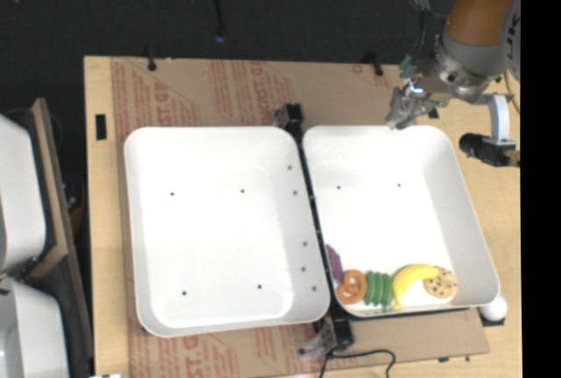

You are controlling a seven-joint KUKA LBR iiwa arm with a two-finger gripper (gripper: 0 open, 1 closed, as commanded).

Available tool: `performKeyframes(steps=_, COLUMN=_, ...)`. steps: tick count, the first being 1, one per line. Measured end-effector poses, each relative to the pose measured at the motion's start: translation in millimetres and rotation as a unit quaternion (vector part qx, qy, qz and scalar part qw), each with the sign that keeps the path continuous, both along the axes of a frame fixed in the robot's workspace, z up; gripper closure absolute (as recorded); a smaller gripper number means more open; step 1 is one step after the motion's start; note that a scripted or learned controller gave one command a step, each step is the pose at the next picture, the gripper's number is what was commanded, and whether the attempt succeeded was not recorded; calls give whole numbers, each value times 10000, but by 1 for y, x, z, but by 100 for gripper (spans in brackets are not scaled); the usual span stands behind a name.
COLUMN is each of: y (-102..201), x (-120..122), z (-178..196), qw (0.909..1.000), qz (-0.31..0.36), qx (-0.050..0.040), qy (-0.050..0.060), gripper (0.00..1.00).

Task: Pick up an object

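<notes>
The arm (480, 12) reached in from the right, and its gripper (405, 115) hung over the far rim of the right bin (386, 210), near that bin's far middle. The gripper was small and partly blurred against the bench, so whether it was open or closed could not be told; nothing was seen held in it.

All the objects lay well apart from the gripper, across the bin from it, in a row along the near wall. Almost straight across from the gripper was a yellow banana (414, 276), with a speckled cookie (441, 284) touching its right end. Left of the banana sat a green ribbed piece (379, 288), and just beside that an orange ring (352, 287). A small purple piece (334, 260) lay against the bin's left wall, a little closer to the gripper than the ring was.

The left bin (210, 227) stood to the gripper's left, touching the right bin along their shared edge. Both bins rested on a sheet of cardboard (202, 96). A small white ball (495, 309) sat outside the right bin at its near right corner, far from the gripper.
</notes>
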State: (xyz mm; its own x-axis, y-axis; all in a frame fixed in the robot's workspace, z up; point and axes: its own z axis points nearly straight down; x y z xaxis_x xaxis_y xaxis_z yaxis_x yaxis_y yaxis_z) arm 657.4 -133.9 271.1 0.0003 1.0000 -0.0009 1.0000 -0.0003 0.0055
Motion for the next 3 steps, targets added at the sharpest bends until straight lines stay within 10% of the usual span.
performKeyframes(steps=3, y=135, x=-29, z=-7, qw=10000, qz=16, qx=8, qy=25, gripper=100)
